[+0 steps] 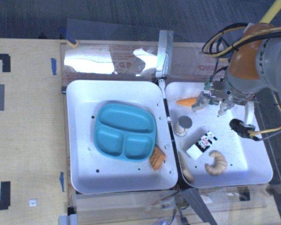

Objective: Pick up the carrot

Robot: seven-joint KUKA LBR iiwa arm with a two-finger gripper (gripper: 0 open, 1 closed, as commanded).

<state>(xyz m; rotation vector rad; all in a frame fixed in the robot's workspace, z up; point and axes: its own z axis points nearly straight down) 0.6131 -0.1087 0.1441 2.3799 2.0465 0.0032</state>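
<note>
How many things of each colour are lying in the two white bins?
Blue: 1, the blue divided plastic plate
Orange: 1, the small orange carrot
Brown or tan: 2, the brown bread chunk and the tan curved croissant
Grey: 1, the round grey metal tin
Black and white: 1, the black-and-white box
Total: 6

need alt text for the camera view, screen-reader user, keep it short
The grey arm's gripper hangs over the right bin, right beside the orange carrot at the bin's far left corner. That bin also holds a croissant, a small black-and-white box and a round metal piece. The left bin holds a blue divided plate with a brown pastry beside it.
</note>
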